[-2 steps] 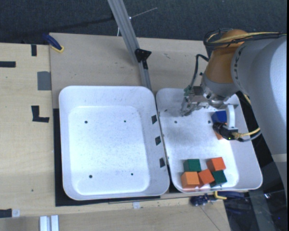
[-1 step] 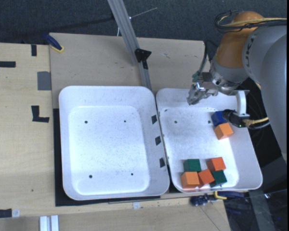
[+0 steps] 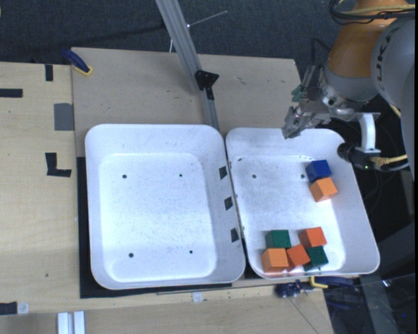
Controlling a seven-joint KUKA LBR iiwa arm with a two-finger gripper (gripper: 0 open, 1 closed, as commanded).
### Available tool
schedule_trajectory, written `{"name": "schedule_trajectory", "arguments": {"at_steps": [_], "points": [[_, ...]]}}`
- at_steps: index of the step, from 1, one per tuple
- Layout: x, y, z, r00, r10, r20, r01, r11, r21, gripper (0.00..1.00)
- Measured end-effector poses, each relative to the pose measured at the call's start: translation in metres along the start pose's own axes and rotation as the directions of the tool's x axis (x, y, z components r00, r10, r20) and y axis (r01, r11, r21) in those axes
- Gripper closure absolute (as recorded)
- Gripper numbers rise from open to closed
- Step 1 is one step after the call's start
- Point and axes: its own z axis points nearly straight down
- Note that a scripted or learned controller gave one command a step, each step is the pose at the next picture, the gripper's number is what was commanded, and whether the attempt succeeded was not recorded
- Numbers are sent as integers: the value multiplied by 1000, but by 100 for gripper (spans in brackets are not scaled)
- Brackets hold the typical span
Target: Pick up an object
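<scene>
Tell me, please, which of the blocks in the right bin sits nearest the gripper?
The blue block: it is the only blue one, lying just above an orange block, closest to the gripper.

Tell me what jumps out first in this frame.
The coloured blocks in the right bin: a blue block touching an orange block near the far right side, and a green-and-orange cluster at the near edge. The arm, with its orange band, hangs over the bin's far rim, hand low above it.
</scene>
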Motion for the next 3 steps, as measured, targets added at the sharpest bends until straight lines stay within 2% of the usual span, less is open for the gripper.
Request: {"name": "schedule_trajectory", "arguments": {"at_steps": [1, 2, 3], "points": [[0, 1, -52, 1000, -1, 0, 1, 1000, 0, 100], [53, -4, -54, 1000, -4, -2, 4, 1000, 6, 100], [113, -13, -35, 1000, -5, -2, 5, 1000, 9, 100]]}}
